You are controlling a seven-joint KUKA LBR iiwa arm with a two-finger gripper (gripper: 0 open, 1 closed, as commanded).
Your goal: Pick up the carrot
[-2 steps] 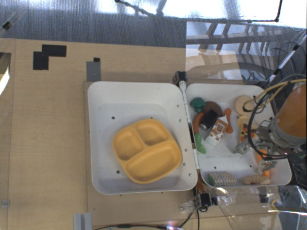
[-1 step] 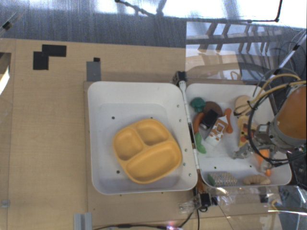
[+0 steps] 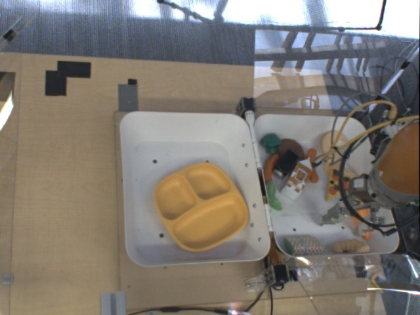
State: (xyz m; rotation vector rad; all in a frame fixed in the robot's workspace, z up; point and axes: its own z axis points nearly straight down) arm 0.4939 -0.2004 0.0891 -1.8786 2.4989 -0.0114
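Cables (image 3: 354,126) in yellow and black loop over the arm (image 3: 399,166), which comes in from the right and hangs over the right side of the right bin (image 3: 296,231). Its orange band faces the camera, and the wrist below it points down and to the left. The gripper (image 3: 333,215) sits low over the bin floor, near the front right; I cannot tell whether it is spread or closed, as cables and glare blur it. Nothing can be seen held in it.

The carrot (image 3: 270,166) lies well apart from the gripper, along the left wall of the same bin. A small carton (image 3: 296,179) is just beside it and a green toy (image 3: 270,141) lies behind. The left bin (image 3: 141,176) holds a yellow divided plate (image 3: 200,205).
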